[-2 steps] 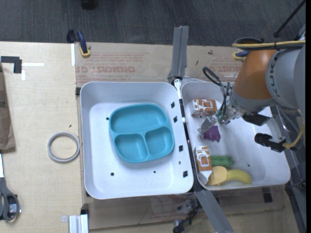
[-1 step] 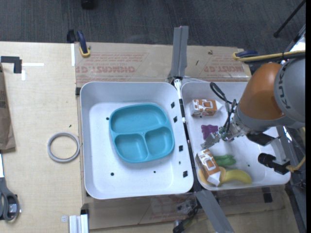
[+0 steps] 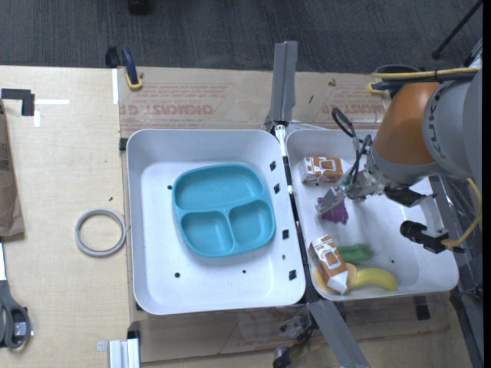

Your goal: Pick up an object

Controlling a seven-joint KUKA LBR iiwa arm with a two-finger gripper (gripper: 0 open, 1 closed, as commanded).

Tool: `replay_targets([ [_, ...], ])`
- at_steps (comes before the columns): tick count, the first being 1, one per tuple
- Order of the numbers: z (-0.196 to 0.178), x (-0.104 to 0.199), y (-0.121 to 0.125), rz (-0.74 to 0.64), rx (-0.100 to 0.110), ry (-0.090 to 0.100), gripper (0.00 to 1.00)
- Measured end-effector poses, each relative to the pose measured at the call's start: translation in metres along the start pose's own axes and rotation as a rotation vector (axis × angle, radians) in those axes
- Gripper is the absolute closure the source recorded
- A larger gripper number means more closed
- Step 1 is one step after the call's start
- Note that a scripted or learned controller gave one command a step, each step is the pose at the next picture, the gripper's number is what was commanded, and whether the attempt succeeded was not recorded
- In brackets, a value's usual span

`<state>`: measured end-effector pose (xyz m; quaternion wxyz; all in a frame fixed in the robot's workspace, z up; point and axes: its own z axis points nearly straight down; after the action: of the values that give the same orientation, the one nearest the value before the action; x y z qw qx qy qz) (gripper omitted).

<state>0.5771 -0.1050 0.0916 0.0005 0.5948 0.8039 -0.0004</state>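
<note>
tool [image 3: 331, 202] over purple object [image 3: 335, 214]; banana [image 3: 374, 280], cartons near.

small purple grape-like toy [image 3: 335, 214] in the right white bin, beside the gripper tip, orange-and-white carton [image 3: 321, 169] lying near the bin's far wall, second orange-and-white carton [image 3: 328, 261] touching a yellow plastic banana [image 3: 373, 280], green plastic vegetable [image 3: 354, 251] just above the banana

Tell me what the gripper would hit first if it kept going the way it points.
Probably the small purple toy: the gripper points down-left in the right white bin, directly above it. Depth is unclear, so contact may already exist.
</note>
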Motion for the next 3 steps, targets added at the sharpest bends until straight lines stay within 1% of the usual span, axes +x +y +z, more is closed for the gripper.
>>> replay_targets([
  [3,0.0,0.0,0.0,0.0,0.0,0.0,0.0],
])
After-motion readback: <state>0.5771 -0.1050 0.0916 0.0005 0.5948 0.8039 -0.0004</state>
